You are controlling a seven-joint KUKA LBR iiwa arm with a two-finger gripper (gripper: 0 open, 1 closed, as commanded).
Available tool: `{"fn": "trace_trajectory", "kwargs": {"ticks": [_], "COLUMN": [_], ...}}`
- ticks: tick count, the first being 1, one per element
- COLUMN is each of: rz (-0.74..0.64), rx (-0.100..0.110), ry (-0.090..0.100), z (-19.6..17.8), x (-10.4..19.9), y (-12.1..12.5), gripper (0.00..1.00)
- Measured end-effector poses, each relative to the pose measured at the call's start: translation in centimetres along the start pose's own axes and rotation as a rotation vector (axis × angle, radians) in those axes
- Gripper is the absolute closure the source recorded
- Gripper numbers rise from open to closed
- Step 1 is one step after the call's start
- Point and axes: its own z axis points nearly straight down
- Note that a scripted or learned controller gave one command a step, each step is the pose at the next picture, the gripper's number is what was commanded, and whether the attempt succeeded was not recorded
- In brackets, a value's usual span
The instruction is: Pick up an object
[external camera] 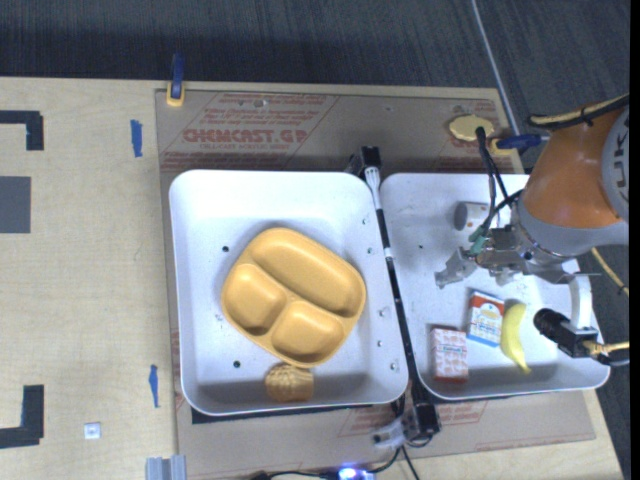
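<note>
The bench (80, 298) was pale wood with black and blue tape marks, stretching well left of the pincer, with dark grey carpet (300, 18) beyond its far edge. A brown cardboard sheet (260, 128) printed in red lay under both bins. The left bin (200, 208), white and shallow, sat well to the pincer's left and held a large yellow tray with three compartments (293, 293), upside down or not I could not tell, and a small tan ridged object (289, 380) just beside the tray's near edge. The right bin (420, 208) lay beneath the pincer. The grey arm with its orange band (570, 183) reached in from the right. The pincer (478, 258) hung over the right bin's middle; whether it was apart or together could not be told. Just below it lay a yellow banana (514, 334), slightly curved, beside a small red-and-white carton (486, 320). A second reddish carton (449, 354) stood below and left of the pincer.
</note>
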Motion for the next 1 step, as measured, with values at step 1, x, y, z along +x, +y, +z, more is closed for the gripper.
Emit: {"fn": "trace_trajectory", "kwargs": {"ticks": [1], "rz": [0.001], "rx": [-0.015], "ry": [-0.006], "z": [5.93], "x": [0.25], "y": [-5.19], "gripper": [0.0]}}
